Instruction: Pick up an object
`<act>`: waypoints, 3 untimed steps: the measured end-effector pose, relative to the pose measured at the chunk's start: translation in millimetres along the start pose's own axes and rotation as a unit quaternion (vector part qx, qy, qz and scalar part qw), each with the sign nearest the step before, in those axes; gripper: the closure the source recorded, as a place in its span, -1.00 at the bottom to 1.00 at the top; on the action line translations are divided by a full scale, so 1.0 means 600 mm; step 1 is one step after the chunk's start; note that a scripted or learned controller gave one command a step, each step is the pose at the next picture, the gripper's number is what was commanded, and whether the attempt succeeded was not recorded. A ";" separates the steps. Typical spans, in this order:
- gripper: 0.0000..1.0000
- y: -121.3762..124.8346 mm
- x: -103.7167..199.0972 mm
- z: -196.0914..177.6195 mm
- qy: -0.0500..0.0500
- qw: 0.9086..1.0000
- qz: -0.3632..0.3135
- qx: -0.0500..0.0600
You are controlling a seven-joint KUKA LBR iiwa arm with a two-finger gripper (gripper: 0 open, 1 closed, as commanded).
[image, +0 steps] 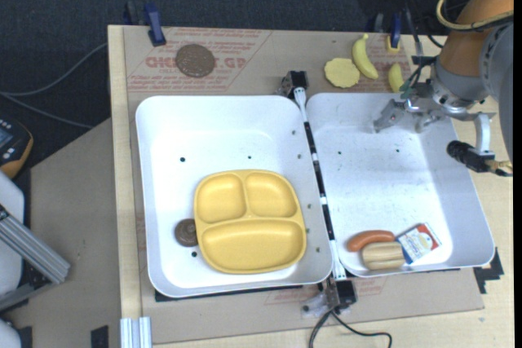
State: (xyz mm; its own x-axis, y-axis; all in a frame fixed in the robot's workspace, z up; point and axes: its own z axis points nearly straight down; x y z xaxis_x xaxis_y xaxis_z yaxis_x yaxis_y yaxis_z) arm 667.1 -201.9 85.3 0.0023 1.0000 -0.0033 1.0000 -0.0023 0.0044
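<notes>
The arm comes in over the bench's far right corner, grey with its orange band showing above the wrist, and the gripper hangs over the far edge of the right bin. Its two fingers are spread apart with nothing between them — open and holding no object. In the right bin the things lie together at the near edge: a hot dog, its red sausage resting on a tan bun, with a small white carton bearing red and blue print just beside it on the right, touching or nearly so. The left bin carries a yellow divided plate with three compartments toward its near side, and a small brown round cookie lies against the plate's left edge. On the bare bench beyond the bins, a larger brown disc sits near the far left corner, while a yellow banana and a flat yellow round piece lie close together behind the right bin — near the gripper but outside the bin wall.
</notes>
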 end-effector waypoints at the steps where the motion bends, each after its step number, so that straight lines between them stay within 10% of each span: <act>1: -1.00 -0.107 0.038 0.001 0.003 1.000 0.000 0.006; 2: -1.00 -0.275 -0.033 0.000 0.006 1.000 0.002 0.006; 3: -1.00 -0.018 -0.014 -0.001 0.003 1.000 -0.005 -0.001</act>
State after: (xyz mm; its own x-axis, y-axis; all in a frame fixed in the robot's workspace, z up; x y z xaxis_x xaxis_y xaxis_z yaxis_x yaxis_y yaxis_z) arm 656.4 -210.4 85.9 -0.0079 1.0000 0.0025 0.9999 0.0078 0.0072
